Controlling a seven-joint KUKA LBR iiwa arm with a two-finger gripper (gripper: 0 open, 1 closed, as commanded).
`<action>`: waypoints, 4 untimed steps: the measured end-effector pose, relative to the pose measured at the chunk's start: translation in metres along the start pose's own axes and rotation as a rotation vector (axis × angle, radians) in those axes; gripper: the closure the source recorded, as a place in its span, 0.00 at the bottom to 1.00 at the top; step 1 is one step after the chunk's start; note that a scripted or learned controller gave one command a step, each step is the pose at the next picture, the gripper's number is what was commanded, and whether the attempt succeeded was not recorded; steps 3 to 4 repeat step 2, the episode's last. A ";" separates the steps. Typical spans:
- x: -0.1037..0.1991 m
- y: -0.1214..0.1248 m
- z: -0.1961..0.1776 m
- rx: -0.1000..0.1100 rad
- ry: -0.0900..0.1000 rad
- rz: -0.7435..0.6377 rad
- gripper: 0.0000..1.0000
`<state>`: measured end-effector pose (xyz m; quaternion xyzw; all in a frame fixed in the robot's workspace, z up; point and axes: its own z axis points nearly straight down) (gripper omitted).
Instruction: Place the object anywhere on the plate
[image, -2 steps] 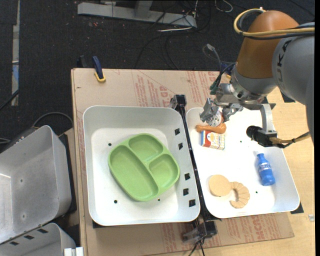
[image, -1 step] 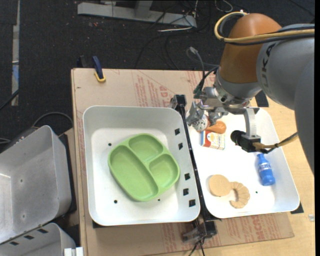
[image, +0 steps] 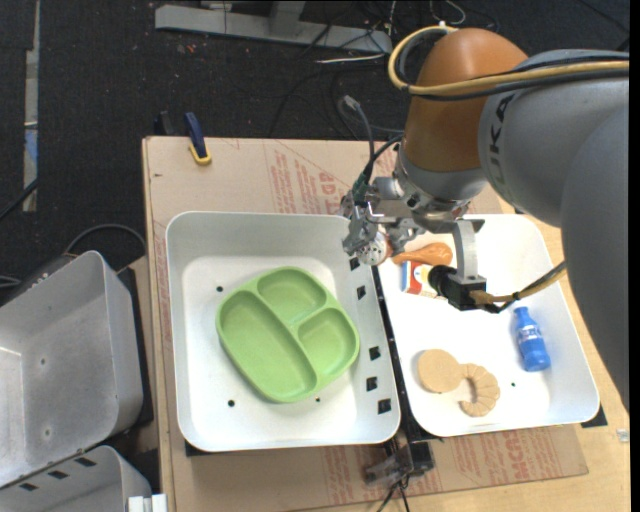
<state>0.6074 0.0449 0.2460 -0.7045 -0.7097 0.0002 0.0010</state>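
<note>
Claw (image: 368, 240) hangs just beside orange object (image: 433, 252).

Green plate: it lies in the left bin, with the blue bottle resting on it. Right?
No. The blue bottle lies in the right bin, not on the green plate, which does lie in the left bin. The camera view shows it.

This looks like a robotics lab. A grey robot arm (image: 530, 120) reaches over a bench topped with cardboard (image: 280, 175) that carries a white bin (image: 190, 300) and a second white bin (image: 565, 395). A clamp (image: 197, 140) grips the bench's far edge. Loose cables (image: 300, 90) trail over dark floor behind the bench, and a grey tub (image: 60, 340) stands left of it.
</note>
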 end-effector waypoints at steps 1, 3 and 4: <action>0.057 -0.001 -0.003 -0.003 0.001 -0.002 1.00; 0.053 0.000 -0.003 -0.002 -0.001 0.005 0.00; 0.053 0.000 -0.003 -0.002 -0.001 0.005 0.00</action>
